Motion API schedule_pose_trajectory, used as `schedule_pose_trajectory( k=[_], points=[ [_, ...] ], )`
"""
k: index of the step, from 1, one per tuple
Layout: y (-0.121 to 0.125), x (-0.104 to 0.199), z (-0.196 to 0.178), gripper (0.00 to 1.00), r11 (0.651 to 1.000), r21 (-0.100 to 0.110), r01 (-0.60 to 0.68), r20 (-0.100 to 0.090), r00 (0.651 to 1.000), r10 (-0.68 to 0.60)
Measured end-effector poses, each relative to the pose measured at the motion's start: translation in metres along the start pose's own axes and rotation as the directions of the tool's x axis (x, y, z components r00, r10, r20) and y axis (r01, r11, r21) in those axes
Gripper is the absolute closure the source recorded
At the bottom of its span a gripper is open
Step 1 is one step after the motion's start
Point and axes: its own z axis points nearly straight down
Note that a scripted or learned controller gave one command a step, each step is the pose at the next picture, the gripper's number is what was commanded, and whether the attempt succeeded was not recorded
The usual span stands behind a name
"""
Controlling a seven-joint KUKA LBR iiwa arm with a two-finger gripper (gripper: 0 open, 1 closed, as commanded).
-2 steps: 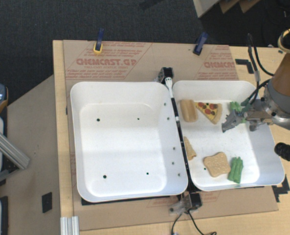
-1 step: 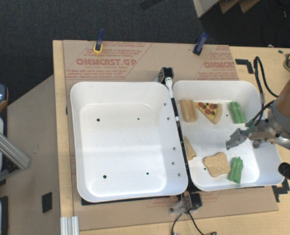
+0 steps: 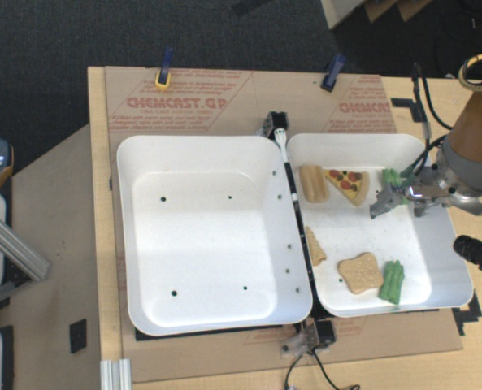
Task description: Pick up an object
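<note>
In the right bin (image 3: 444, 242), my gripper (image 3: 384, 204) hangs upper right; bread slice (image 3: 360, 272) lies lower centre, perhaps touching beans (image 3: 392, 282).

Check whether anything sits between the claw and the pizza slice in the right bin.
Nothing visible does. The claw hangs just right of the pizza slice, with bare right bin floor between them. The bread roll lies on the slice's far side, left of it.

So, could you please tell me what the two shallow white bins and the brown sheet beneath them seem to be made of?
The two shallow white bins look like thin moulded plastic: smooth, slightly glossy, with rounded corners and rims. The brown sheet beneath them looks like matt cardboard or paper-faced board, printed with red lettering; which of the two is unclear.
</note>
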Motion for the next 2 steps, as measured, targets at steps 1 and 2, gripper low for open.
schedule_pose_trajectory(
  k=[1, 2],
  points=[
    [0.083, -0.003, -0.135, 0.0, 1.0, -0.017, 0.002, 0.004, 1.0, -0.002],
    [0.086, -0.079, -0.099, 0.0, 1.0, 0.002, -0.008, 0.002, 1.0, 0.008]
  ],
)
